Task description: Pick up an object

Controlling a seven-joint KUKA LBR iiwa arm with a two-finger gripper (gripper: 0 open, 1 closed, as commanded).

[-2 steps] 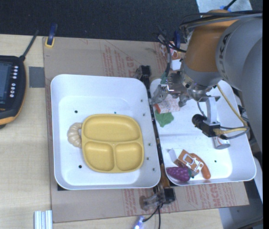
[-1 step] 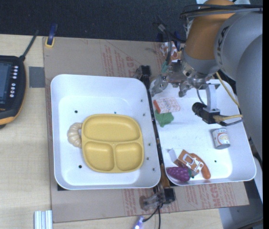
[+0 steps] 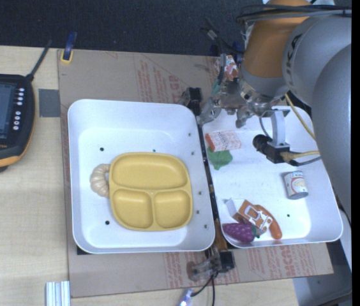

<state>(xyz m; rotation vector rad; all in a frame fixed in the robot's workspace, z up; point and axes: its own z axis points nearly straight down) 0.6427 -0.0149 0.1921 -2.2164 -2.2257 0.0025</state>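
Pincer (image 3: pixel 230 112) position: at the far rim of the right-hand shallow white bin (image 3: pixel 320 231), close to the wall shared with the left-hand shallow white bin (image 3: pixel 81 164). Whether the pincer is spread or pressed together cannot be told from this view. No item is visibly gripped.

Candidate items:
- Flat red-and-white packet (image 3: pixel 223 139): just beside the pincer, on its near side, lying on the bin floor.
- Soft green lump (image 3: pixel 220 159): just beyond the packet from the pincer, touching or nearly touching it.
- Small grey can with an orange label (image 3: pixel 295 184): well apart from the pincer, towards the arm side.
- Purple toy grape bunch (image 3: pixel 240 233) and orange-and-white wrapper (image 3: pixel 257 215): well apart, at the near end of the same bin.
- Yellow divided plastic plate (image 3: pixel 149 191) and ridged beige lump (image 3: pixel 100 179): across the shared wall, away from the pincer.

Step in hand, as judged: approach, grasp not yet made. The packet is the likeliest target.

Next move calls for a small shift over the packet, then a straight descent. The packet lies flat, so its edges offer little purchase, and the adjacent green lump may be caught with it.
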